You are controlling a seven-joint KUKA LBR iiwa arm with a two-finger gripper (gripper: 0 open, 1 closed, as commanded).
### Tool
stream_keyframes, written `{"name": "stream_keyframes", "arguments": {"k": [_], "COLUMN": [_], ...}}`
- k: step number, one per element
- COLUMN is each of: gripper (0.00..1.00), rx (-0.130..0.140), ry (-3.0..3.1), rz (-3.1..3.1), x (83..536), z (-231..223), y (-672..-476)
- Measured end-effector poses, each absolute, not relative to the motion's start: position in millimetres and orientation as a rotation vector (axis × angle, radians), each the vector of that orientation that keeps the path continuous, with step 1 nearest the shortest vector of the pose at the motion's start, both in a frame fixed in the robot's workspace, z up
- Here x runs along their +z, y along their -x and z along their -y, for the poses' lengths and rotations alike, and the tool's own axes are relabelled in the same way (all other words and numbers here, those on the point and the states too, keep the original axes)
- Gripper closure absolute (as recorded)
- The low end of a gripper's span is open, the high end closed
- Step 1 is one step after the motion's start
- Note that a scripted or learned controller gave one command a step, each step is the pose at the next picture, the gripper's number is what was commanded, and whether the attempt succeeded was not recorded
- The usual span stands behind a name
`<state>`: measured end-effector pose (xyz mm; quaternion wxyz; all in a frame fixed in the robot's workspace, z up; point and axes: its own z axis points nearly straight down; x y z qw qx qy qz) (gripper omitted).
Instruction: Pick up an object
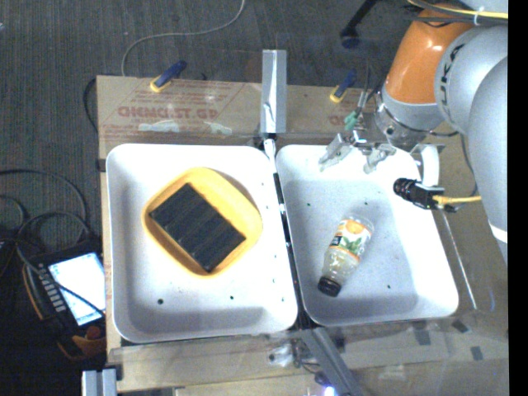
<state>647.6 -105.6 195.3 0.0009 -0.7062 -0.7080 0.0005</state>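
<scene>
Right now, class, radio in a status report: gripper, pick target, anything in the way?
Gripper open, holding nothing, over right bin's far edge. Bottle lying on its side mid-bin, untouched. Path to it clear. Yellow dish in left bin.

Faded red lettering runs across the cardboard sheet [186, 110] behind the bins, illegible; black letters "KU" mark the arm's orange band [421, 56].

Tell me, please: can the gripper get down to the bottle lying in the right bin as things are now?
Probably yes. The bottle lies alone on its side on the floor of the right bin, nothing over it or against it. The gripper hangs above the bin's far end, its fingers spread, with bare floor between.
</scene>
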Motion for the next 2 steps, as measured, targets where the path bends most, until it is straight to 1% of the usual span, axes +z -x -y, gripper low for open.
{"name": "stream_keyframes", "arguments": {"k": [1,2], "gripper": [0.0,0.0], "rx": [0.002,-0.012], "ry": [2.091,2.06], "rz": [2.342,2.391], "x": [104.0,92.3], "z": [120.8,148.1], "y": [-619.7,-568.9]}}
